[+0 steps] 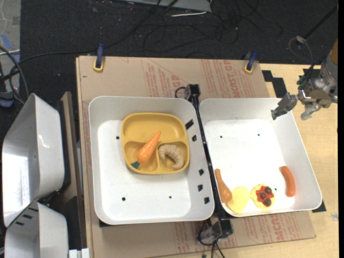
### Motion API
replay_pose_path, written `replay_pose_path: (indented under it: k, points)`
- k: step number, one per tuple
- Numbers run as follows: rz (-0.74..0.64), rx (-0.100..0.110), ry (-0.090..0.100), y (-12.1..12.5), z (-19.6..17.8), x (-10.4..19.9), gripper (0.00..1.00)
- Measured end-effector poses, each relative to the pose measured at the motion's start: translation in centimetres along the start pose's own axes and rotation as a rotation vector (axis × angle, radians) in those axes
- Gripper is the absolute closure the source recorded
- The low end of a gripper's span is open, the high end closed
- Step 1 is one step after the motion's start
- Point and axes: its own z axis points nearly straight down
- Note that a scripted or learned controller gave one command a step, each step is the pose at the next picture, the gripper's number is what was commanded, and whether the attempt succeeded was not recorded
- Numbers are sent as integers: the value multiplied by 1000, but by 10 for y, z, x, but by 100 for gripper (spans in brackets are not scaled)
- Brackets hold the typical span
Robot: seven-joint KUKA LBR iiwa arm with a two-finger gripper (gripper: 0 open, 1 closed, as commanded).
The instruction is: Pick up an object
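Above the right bin (pixel 301 144) rim's far corner, your gripper (pixel 294 108) is hovering wide and holding nothing. Nothing is picked yet: sausage (pixel 288 180) is lying near that bin's right wall.

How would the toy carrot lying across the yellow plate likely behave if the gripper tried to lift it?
The toy carrot looks like rigid plastic, so probably stiff and light. Its tapered, rounded body may slip from a pinch near the tip. It lies slanted across a divider of the yellow divided plate, so a nudge could roll it into a compartment, perhaps against the toy shrimp.
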Motion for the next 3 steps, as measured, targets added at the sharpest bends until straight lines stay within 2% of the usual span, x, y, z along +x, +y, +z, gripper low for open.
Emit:
replay_pose_path:
  k: [1,3]
  points:
    - [-4,-12,-3,2,-7,1,0]
    - [-1,-6,-1,3,121,5,0]
